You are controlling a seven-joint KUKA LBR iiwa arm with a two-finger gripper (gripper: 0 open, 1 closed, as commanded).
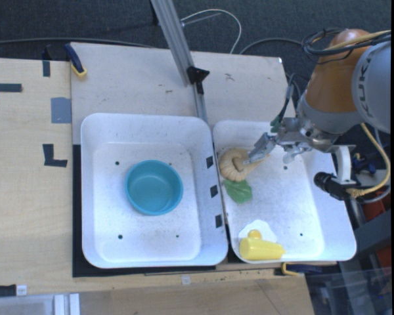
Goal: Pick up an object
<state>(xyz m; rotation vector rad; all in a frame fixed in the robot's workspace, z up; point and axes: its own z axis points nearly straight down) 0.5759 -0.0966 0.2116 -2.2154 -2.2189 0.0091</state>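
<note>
Your tool [257, 155] sits low in the right bin [328, 238], its tip right at the beige pretzel-like toy [234, 165] near the bin's left wall. From this slanted view you cannot tell whether the tool is released or clenched, and nothing shows clearly between its tips, so treat the toy as not yet held.

That toy looks like the target in hand. A green piece [238, 190] lies just below it, touching or nearly so, and a yellow block [259, 247] rests well apart at the bin's front edge. The blue bowl [154, 187] sits alone in the left bin [98, 241].

To do this step well, centre the tool over the toy's thickest loop rather than its rim, since a hold on the edge will likely slip. Keep off the bin wall on the left; the toy is close enough that a tip could catch on it. Come straight down, close, then lift slowly and check the toy rises with you before moving away. Watch that the green piece does not drag along.
</note>
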